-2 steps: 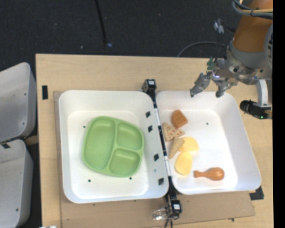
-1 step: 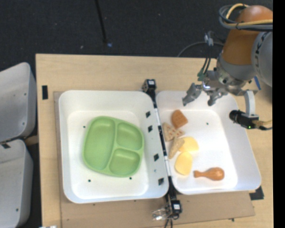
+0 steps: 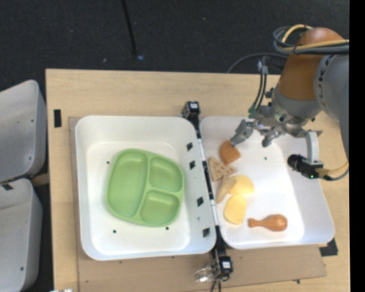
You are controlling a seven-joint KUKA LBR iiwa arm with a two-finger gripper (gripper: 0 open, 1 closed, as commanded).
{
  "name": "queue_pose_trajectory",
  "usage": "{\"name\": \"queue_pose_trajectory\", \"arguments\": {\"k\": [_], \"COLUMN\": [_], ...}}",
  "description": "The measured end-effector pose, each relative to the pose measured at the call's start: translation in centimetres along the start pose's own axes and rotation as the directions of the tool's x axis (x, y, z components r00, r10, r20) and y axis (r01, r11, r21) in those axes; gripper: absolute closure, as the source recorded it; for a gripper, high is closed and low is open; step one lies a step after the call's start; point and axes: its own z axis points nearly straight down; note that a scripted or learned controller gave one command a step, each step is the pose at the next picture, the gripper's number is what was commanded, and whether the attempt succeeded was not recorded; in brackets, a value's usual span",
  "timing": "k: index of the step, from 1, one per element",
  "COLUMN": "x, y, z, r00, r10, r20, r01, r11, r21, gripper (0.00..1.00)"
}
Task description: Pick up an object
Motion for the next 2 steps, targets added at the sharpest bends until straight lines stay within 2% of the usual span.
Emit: {"name": "queue_pose_trajectory", "arguments": {"k": [1,2], "x": [0.7,0.6], "y": [0.0,0.1], "z": [5.9,4.5], "r00": [1.0,1.0], "r10": [-0.002,0.001], "r20": [-0.001,-0.001], "r01": [0.002,-0.001], "r11": [1.0,1.0], "r21": [0.001,-0.006], "gripper": [0.0,1.0]}}
